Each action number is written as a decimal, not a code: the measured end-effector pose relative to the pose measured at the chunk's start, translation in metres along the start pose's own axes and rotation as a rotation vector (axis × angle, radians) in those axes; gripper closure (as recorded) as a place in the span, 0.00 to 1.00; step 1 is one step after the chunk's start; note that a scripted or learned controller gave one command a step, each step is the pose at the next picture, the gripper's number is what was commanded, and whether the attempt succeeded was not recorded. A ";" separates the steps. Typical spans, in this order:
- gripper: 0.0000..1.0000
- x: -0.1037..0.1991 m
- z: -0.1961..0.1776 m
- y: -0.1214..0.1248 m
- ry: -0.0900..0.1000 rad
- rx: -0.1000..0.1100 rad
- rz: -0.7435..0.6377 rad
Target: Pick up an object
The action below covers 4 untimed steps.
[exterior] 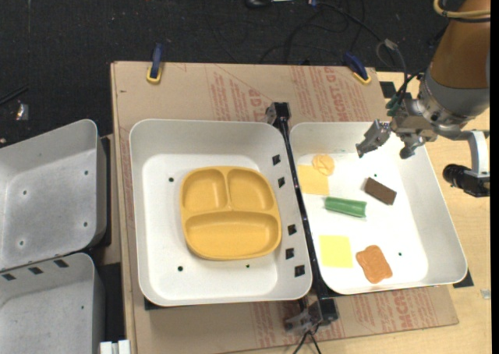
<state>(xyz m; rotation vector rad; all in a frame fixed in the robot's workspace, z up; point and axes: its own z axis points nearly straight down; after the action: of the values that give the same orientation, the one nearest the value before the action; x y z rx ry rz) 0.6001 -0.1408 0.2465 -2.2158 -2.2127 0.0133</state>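
Observation:
In the right bin [437, 228] lie a brown block [380, 189], a green cylinder [345, 206], a yellow square [336, 250], an orange toast-shaped piece [374, 263], a pale yellow slab [314, 180] and a small orange round piece [323, 163]. My gripper [389, 143] hangs over the bin's far edge, above and behind the brown block. Its two dark fingers are spread apart, with nothing between them.
The left bin [148, 189] holds a yellow divided plate [231, 213]. A black divider [292, 189] runs between the bins. Blue clamps [156, 64] hold the cardboard base at the back. White trays [47, 189] sit at far left.

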 end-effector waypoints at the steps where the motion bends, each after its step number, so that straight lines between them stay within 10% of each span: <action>1: 0.00 0.000 -0.008 0.002 -0.002 -0.013 -0.002; 4: 0.00 0.010 0.136 0.008 0.000 -0.009 -0.003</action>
<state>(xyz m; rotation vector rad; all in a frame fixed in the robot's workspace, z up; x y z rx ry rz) 0.6065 -0.1304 0.1106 -2.2167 -2.2209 0.0039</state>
